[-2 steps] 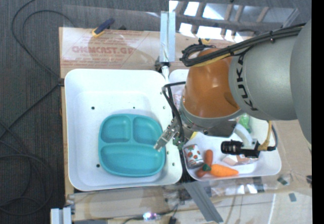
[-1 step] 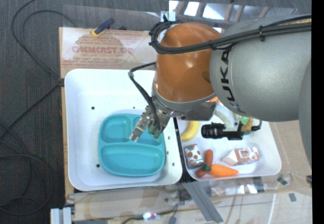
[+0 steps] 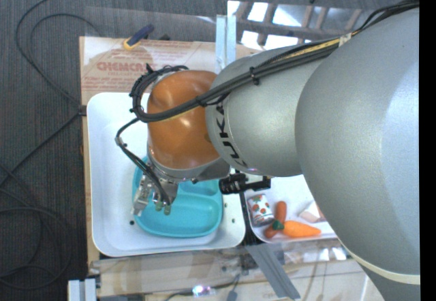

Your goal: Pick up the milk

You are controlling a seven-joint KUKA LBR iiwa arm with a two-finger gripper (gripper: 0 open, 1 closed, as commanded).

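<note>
Camera view, and the big grey arm (image 3: pixel 354 122) is closest to us, swelling across everything from one o'clock round to five. Follow it down to the orange band (image 3: pixel 178 119) at centre, black cables (image 3: pixel 136 99) looped over it, and below that the claw (image 3: pixel 151 201) hangs at about seven o'clock over the left bin (image 3: pixel 109 177). It sits right above the nine o'clock rim of a teal dish (image 3: pixel 194 214) lying in that bin. Apart or together? From this angle I cannot tell, and nothing of the milk shows at it.

Now the target. The small white carton with red spots, which I take for the milk (image 3: pixel 259 209), stands in the right bin (image 3: pixel 300 191) at about five o'clock, just past the wall between the bins. A red piece (image 3: pixel 280 212) is just beside it and a carrot (image 3: pixel 300 229) lies near, at its four o'clock.

So, the score as I read it: no pick made. The claw is in the wrong bin, well apart from the carton. Left to do are the crossing over the divider, the descent, the grip and the lift, with those close neighbours crowding the approach.

Farthest off, a printed cardboard sheet (image 3: pixel 116 65) lies at eleven o'clock beyond the bins.
</note>
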